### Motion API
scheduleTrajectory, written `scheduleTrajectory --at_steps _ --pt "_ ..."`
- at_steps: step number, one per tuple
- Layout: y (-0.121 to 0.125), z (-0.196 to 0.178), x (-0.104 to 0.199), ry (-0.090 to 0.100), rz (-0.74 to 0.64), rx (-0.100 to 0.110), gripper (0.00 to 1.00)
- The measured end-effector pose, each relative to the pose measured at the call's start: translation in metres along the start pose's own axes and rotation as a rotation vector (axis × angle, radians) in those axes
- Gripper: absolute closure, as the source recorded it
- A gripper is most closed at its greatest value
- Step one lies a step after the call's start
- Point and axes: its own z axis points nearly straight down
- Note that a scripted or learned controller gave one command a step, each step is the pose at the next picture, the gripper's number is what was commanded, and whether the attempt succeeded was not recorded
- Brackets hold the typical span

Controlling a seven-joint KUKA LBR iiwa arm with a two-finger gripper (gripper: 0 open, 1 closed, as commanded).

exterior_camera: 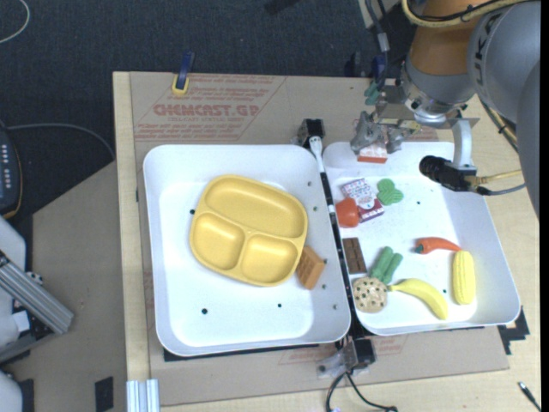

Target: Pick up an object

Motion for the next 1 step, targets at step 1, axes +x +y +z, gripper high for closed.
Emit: scheduleTrajectory --at_steps 1 --pt "0.0025 -0.0045 -0.0148 -0.001 0.002 -0.004 1.00"
